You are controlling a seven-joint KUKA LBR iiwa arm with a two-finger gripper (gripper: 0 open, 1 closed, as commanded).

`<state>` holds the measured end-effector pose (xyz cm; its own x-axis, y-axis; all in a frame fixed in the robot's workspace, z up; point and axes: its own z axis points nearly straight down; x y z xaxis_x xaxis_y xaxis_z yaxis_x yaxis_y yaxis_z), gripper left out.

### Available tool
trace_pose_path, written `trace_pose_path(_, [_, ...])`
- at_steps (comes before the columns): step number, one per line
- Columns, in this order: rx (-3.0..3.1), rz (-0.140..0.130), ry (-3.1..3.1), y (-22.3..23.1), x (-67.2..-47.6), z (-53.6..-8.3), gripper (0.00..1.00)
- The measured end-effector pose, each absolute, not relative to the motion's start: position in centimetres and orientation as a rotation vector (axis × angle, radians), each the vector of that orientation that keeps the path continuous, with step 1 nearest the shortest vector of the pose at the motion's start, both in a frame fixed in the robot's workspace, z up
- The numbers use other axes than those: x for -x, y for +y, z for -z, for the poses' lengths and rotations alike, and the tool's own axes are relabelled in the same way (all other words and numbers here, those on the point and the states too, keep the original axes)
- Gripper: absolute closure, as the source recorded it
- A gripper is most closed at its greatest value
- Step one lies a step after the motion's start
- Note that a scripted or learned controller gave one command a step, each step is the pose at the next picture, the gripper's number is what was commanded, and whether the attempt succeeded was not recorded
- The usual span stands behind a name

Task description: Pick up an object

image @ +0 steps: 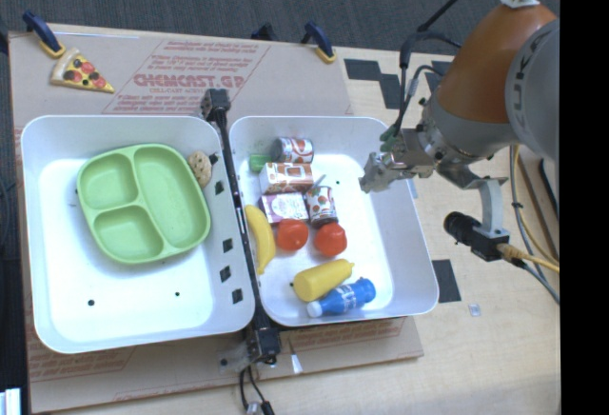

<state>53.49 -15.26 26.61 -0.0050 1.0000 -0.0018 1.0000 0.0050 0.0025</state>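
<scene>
Nothing is picked up yet: your gripper [374, 177] hangs by the right bin's [409, 251] right edge, carrying nothing, with the tomatoes [311, 237] and banana [258, 234] still to grab.

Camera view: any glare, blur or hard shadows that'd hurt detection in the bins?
Camera view: lighting even and soft, no hard shadows; the green tray casts only a faint one on the left bin. No blown-out glare on the right bin. Focus mildly soft overall; small labels on the cartons unreadable. The gripper looks slightly smeared.
</scene>
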Motion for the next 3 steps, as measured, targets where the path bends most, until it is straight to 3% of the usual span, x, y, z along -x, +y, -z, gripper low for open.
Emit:
trace_pose_path(1, [-2.218, 0.004, 2.23, -17.2, -53.8, -21.3, 1.0])
trace_pose_path(2, [-2.215, 0.002, 2.228, -19.2, -56.7, -19.2, 1.0])
trace_pose_path(3, [-2.216, 0.001, 2.226, -21.1, -57.4, -20.2, 1.0])
